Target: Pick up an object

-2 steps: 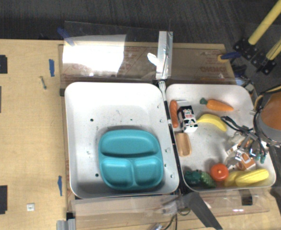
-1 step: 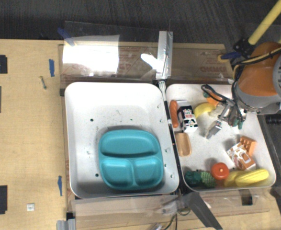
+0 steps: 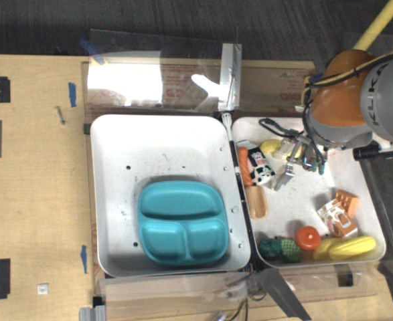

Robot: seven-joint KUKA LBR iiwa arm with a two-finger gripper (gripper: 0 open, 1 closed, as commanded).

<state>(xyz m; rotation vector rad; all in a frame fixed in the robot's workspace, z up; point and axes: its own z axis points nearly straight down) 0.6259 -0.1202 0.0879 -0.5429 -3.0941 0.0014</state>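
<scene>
My gripper (image 3: 295, 160) hangs low over the back left part of the right bin (image 3: 367, 199), under the orange wrist band (image 3: 338, 105). Just left of it lie a small yellow piece (image 3: 270, 146) and a black-and-white toy (image 3: 260, 167), both very close to the gripper. An orange carrot-like stick (image 3: 244, 166) and a tan bread-like roll (image 3: 257, 202) lie along the bin's left wall. At the front sit a green item (image 3: 279, 248), a red tomato (image 3: 308, 237) and a yellow banana (image 3: 347, 247). An orange-and-white block (image 3: 338, 215) rests right of centre.
The left bin (image 3: 116, 146) bears a teal divided plate (image 3: 183, 221) in its front half. A metal divider post (image 3: 229, 75) rises behind the wall between the two bins. Tan bench surface (image 3: 29, 199) stretches to the left.
</scene>
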